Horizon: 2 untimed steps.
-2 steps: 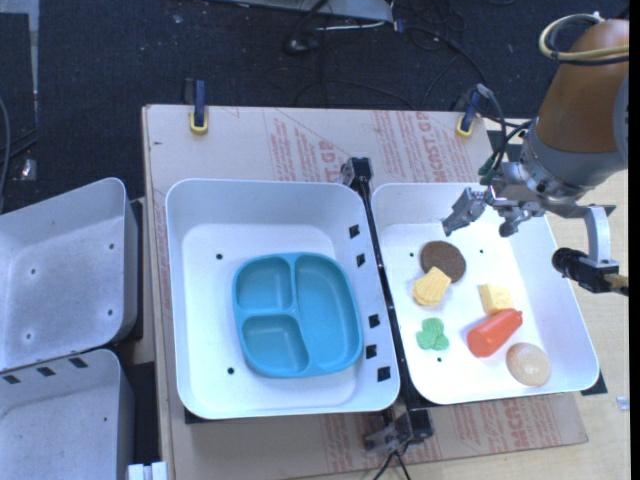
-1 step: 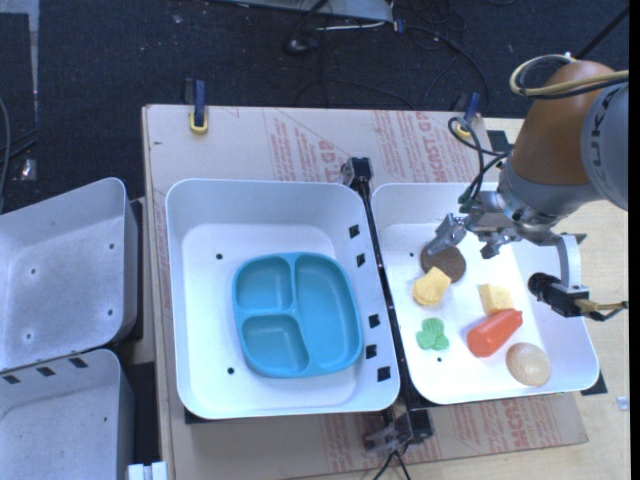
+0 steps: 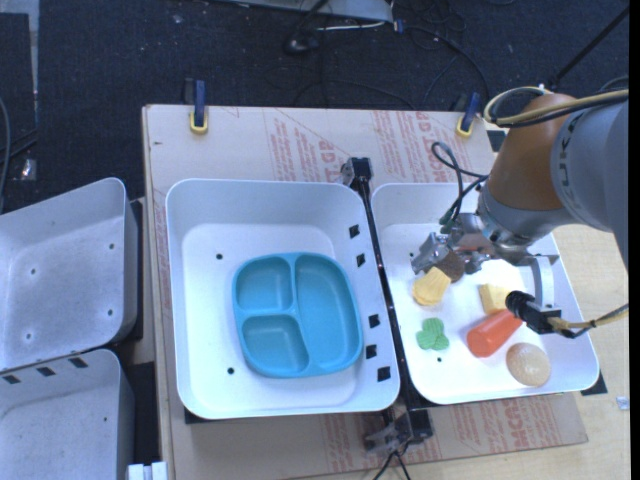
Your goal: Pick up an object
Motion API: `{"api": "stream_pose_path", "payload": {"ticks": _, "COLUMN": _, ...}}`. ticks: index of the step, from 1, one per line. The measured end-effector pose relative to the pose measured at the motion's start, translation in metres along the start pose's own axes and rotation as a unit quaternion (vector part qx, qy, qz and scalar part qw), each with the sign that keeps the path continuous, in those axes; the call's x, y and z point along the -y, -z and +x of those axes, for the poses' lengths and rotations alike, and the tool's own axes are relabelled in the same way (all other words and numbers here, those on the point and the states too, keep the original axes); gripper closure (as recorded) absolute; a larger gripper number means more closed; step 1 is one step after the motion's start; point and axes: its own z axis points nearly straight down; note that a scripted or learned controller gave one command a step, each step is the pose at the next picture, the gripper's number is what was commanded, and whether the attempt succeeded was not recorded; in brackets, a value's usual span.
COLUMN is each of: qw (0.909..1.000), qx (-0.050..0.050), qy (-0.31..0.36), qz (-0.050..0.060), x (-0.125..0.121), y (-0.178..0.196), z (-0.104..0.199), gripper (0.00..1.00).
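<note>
Tool (image 3: 444, 259) low in the right bin (image 3: 398, 230), directly over the yellow piece (image 3: 432, 289) at the cluster's open edge, likely for clear access apart from green piece (image 3: 432, 335) and orange piece (image 3: 492, 334); spread or pressed together, impossible to tell.

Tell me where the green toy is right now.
The green toy lies in the right bin, near its front left, just below the yellow piece and left of the orange one.

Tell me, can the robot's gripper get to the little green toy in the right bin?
Probably yes. The green toy lies by itself on the bin floor, nothing on top, and the gripper hangs close above.
</note>
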Motion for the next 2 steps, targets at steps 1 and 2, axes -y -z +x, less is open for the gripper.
{"api": "stream_pose_path", "payload": {"ticks": 1, "qw": 1.0, "qx": 0.001, "qy": 0.0, "qz": -0.003, "x": -0.001, "y": -0.029, "z": 0.0, "gripper": 0.0}}
{"api": "stream_pose_path", "payload": {"ticks": 2, "qw": 1.0, "qx": 0.003, "qy": -0.001, "qz": -0.009, "x": -0.004, "y": -0.015, "z": -0.001, "gripper": 1.0}}
